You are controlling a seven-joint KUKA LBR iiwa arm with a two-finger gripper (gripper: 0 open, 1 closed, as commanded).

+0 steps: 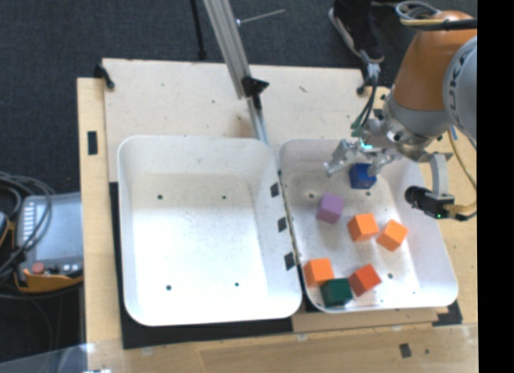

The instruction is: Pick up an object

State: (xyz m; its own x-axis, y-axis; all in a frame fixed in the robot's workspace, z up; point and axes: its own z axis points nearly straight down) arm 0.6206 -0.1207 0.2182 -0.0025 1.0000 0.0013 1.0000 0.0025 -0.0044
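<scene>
You are looking down at a slant on a pale wooden bench [185,90] carrying two shallow white bins side by side. The left white plastic bin [201,231] shows bare floor with a few dark specks. The right white plastic bin [426,271] holds all the loose items.

The grey arm with its orange band [426,66] enters from the right and is cut off at the frame edge, so you cannot follow it back to its base. Its two-finger gripper [359,157] sits over the far end of the right bin. A small blue cube [362,175] lies directly beneath the metal fingers [341,157], touching or nearly touching them. The wrist hardware overlaps the cube's top, and you cannot tell whether the cube is clamped or merely resting on the bin floor under the tool; the spread of the fingers is likewise unclear.

Nearer you in the same bin: a small purple cube [330,207], then two orange cubes, one [363,227] just beside the other [392,235]. Along the near wall sit an orange cube [319,270], a dark green cube [336,291] touching it, and a red-orange cube [365,278] close by.

A slanted aluminium rail [229,38] crosses the bench top and ends between the bins.
</scene>
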